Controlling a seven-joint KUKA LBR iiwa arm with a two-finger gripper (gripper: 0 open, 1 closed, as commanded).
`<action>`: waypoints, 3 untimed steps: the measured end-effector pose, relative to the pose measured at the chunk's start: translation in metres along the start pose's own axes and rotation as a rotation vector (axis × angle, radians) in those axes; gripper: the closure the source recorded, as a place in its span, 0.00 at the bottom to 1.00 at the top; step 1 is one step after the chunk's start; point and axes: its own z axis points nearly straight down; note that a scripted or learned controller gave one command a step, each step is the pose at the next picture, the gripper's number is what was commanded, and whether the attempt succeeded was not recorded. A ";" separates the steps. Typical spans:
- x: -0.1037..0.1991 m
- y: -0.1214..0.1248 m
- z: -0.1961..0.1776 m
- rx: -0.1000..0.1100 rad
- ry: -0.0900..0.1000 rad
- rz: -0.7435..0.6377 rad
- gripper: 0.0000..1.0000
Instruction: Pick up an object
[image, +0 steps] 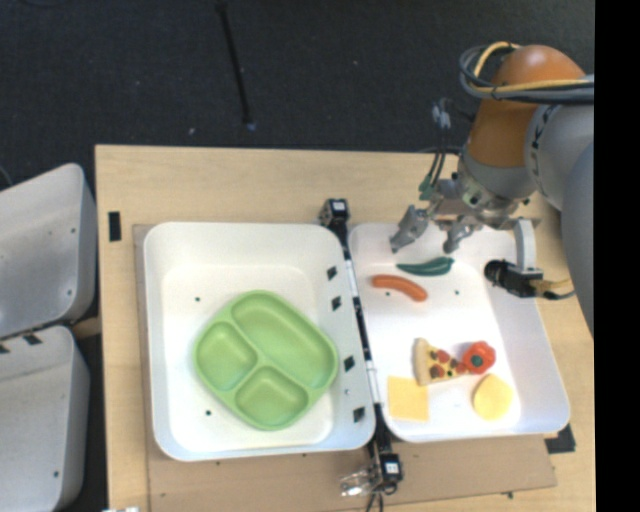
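Right bin (520, 330), green pepper (427, 266) just below open hand (431, 231)

On the worktop (120, 180) the left bin (160, 300) holds a divided plate (265, 360), the right bin (530, 350) several toy foods (450, 360) below the end effector (432, 232).

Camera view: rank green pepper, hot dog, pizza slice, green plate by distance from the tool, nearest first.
From the tool:
1. Dark green curved toy pepper, right bin, just below it.
2. Orange-red toy hot dog, right bin, lower left.
3. Toy pizza slice, mid right bin.
4. Light green three-compartment plastic plate, left bin.
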 end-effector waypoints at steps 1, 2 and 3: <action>0.000 0.003 -0.009 -0.015 -0.001 -0.002 0.00; 0.008 0.005 0.047 -0.010 -0.002 -0.005 0.00; 0.006 0.005 0.100 -0.010 -0.003 -0.002 0.00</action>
